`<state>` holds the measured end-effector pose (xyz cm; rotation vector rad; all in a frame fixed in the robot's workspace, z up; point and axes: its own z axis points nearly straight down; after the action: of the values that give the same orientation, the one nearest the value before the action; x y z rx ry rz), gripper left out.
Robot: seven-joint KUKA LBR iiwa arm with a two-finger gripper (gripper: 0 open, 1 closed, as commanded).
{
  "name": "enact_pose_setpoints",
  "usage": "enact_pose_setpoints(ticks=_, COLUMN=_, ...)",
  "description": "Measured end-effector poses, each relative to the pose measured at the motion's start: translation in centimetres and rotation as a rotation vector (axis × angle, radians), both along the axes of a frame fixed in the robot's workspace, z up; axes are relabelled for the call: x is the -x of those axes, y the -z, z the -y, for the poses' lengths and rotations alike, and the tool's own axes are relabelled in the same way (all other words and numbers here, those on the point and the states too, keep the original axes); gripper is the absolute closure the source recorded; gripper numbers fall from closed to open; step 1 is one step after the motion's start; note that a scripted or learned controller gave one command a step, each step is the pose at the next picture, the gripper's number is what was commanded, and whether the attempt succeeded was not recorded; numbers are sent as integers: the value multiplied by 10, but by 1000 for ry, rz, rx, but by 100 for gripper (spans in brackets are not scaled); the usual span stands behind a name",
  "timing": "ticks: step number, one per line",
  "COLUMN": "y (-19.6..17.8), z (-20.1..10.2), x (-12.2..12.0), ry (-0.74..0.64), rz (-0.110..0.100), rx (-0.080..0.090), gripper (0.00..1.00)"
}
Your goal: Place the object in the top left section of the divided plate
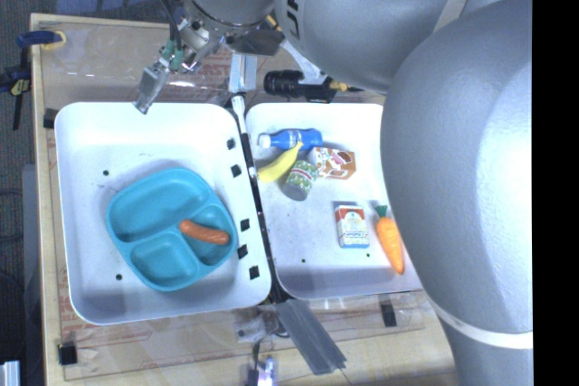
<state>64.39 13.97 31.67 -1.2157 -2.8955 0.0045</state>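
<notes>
A blue divided plate (145,214) lies in the left bin (86,158). An orange-brown sausage (205,233) rests in the plate's right-hand section, near the divider between the bins. My gripper (192,88) hangs above the far rim of the left bin, well behind the plate. One finger (148,89) reaches toward the bin's far left corner, and the other finger (237,75) stands over the divider. The gripper is open, with nothing between its fingers.
The right bin (317,271) holds a blue bottle (291,139), a banana (277,164), a small can (300,181), a snack packet (336,161), a small box (352,225) and a carrot (390,241). The arm's large grey body covers the right side.
</notes>
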Motion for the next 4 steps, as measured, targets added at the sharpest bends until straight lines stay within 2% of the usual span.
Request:
enact_pose_setpoints(ticks=1, y=-11, z=-2, x=0, ry=-8, rz=1, rx=1, gripper=100)
enact_pose_setpoints(ticks=2, y=-66, z=25, x=6, ry=105, rz=4, rx=-1, gripper=100)
enact_pose_setpoints(ticks=3, y=-127, z=68, x=-11, ry=-40, rz=4, rx=-1, gripper=100)
enact_pose_setpoints(ticks=4, y=-125, z=142, x=-3, ry=165, rz=-1, rx=0, gripper=100)
